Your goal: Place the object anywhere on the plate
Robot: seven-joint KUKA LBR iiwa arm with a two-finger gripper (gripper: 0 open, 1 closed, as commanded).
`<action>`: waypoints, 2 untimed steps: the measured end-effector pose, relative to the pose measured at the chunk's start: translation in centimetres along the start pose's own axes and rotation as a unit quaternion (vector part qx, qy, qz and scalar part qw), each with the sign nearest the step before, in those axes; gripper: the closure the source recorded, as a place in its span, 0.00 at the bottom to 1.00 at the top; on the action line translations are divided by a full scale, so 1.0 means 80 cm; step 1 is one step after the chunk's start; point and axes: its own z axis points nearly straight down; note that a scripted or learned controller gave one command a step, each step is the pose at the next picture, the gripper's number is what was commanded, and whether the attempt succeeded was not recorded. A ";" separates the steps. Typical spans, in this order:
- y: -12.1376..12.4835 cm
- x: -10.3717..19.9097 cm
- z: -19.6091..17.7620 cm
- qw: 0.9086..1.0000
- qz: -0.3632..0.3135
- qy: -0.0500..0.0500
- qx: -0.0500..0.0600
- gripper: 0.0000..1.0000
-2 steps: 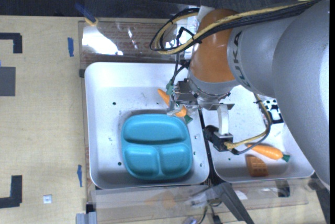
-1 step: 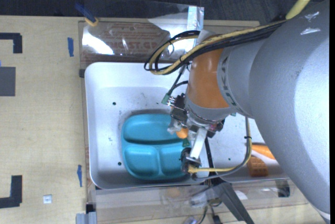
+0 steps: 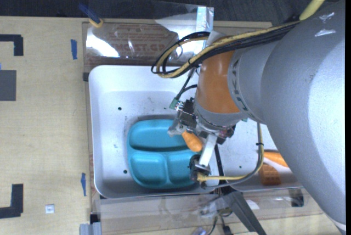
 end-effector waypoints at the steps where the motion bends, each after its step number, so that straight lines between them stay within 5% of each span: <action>1: 0.001 0.001 -0.009 1.000 -0.001 -0.001 0.001 1.00; 2: 0.001 0.001 -0.009 1.000 0.000 -0.001 0.002 0.00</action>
